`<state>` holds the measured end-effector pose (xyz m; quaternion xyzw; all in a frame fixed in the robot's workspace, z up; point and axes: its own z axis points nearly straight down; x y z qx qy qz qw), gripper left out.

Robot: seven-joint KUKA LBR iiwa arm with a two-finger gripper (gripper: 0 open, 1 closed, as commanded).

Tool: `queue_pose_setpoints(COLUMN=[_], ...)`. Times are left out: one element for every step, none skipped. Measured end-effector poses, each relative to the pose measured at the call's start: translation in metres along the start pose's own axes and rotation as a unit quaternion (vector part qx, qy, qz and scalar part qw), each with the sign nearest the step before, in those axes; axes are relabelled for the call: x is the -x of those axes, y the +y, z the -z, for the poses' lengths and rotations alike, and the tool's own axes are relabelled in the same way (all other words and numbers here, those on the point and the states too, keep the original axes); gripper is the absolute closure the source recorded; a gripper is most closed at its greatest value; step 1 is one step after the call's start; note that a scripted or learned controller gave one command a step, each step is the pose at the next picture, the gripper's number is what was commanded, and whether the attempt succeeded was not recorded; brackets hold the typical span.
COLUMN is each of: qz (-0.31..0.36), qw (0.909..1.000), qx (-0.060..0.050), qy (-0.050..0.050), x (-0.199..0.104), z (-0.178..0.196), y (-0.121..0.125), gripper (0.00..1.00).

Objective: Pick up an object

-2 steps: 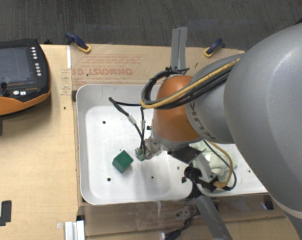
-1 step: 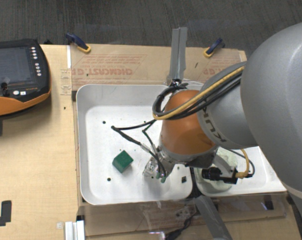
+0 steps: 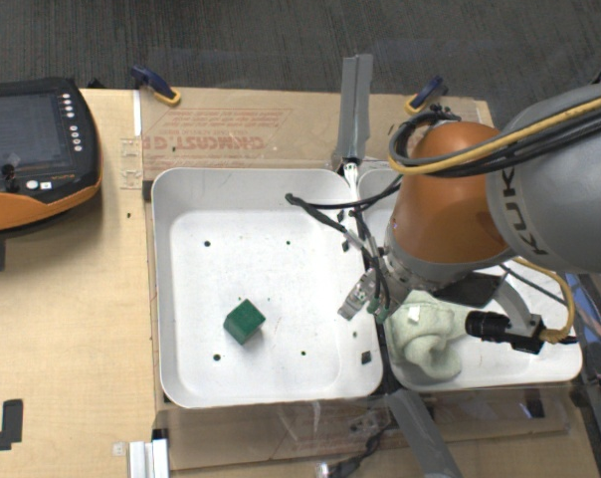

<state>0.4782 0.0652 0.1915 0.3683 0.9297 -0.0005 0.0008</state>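
So the grey arm [image 3: 549, 182] comes in from the right, and its big orange band [image 3: 445, 202] sits over the seam where the two white bins meet. The gripper [image 3: 365, 299] pokes out below the orange part, right at the inner edge between the bins, low over the right side of the left bin [image 3: 181, 267]. Honestly can't tell whether it's spread or closed from this angle, it's just a small metallic bit with cables around it, and nothing obvious is sitting in it. The green block [image 3: 245, 321] is in the left bin, toward the lower left of the floor, tilted a bit, well apart from the gripper. Over in the right bin [image 3: 549, 366] there's a pale, soft-looking lumpy thing [image 3: 425, 339], cloth or a plush maybe, sitting just beside the gripper and partly under the arm. Black cables [image 3: 325, 212] loop off the wrist across the top of the left bin. A teach pendant [image 3: 32, 152] with an orange edge sits on the bench [image 3: 62, 347] at the far left.
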Motion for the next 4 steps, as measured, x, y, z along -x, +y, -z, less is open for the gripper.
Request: queue_pose_setpoints(qz=[-0.076,-0.131,-0.259,-0.354], qw=[0.9971,0.9913,0.9658,0.9352], qx=[0.0,-0.001,-0.001,-0.003], qy=[0.001,0.0,0.0,0.001], x=[-0.021,0.009,0.06,0.076], z=[0.0,0.009,0.074,0.042], y=[0.021,0.038,0.022,0.019], gripper=[1.0,1.0,1.0,1.0])
